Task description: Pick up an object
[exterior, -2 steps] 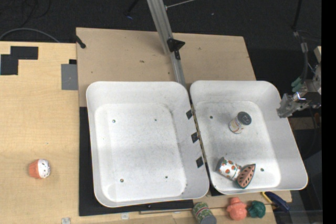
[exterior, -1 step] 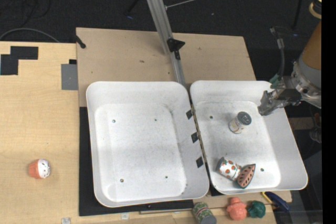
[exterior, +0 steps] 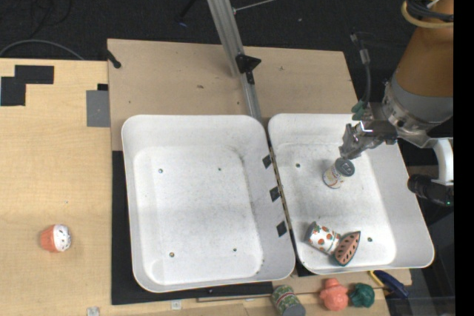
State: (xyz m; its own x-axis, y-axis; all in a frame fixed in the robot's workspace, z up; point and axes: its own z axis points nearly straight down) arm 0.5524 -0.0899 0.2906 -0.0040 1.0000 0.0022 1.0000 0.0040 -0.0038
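My end effector (exterior: 346,165) hangs low over the right bin (exterior: 415,254), just above a small round jar (exterior: 333,177) that stands near the bin's middle. I cannot tell whether it grips the jar or not. Toward the bin's near edge lie a white cup with red dots (exterior: 321,237) and, touching it, a brown shell-like piece (exterior: 346,248). The left bin (exterior: 141,131) sits beside it on the surface (exterior: 178,78).
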